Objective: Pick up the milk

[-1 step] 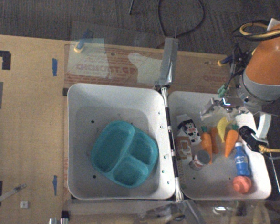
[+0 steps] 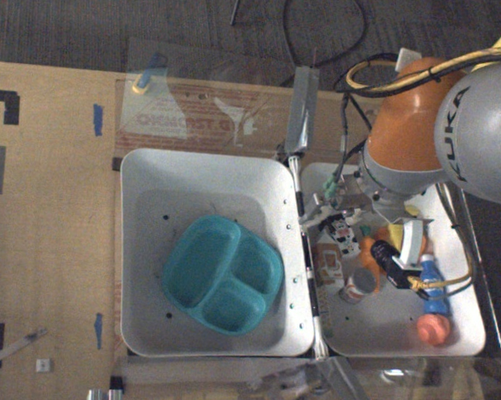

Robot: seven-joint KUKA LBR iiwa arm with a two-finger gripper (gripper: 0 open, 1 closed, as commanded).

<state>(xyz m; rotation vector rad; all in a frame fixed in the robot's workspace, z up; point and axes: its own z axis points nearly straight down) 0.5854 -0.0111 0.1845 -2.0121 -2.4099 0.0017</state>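
- Camera view: you see 2 shallow white bins side by side on the bench. The left bin (image 2: 149, 179) carries a teal divided tray (image 2: 222, 274) with 3 compartments, lying slightly toward that bin's front right corner.
- The arm (image 2: 448, 123), grey with its orange band, comes in from the right and hangs over the rear half of the right bin (image 2: 472, 339).
- The gripper (image 2: 342, 211) sits low near the right bin's rear left corner, close to the divider between the bins. You cannot tell its state from here; wrist and cables cover it.
- Just below the gripper, by the right bin's left wall, lies a small white carton with dark markings (image 2: 343, 231), which may be the milk; the blur prevents certainty.
- Beside it along the left wall lies a brown packet (image 2: 328, 262).
- Toward the right bin's front right corner you find a pink-orange rounded item (image 2: 434, 329), with a blue and white bottle (image 2: 428, 271) just behind it.
- A small round grey can (image 2: 361, 284) sits near the bin's middle.
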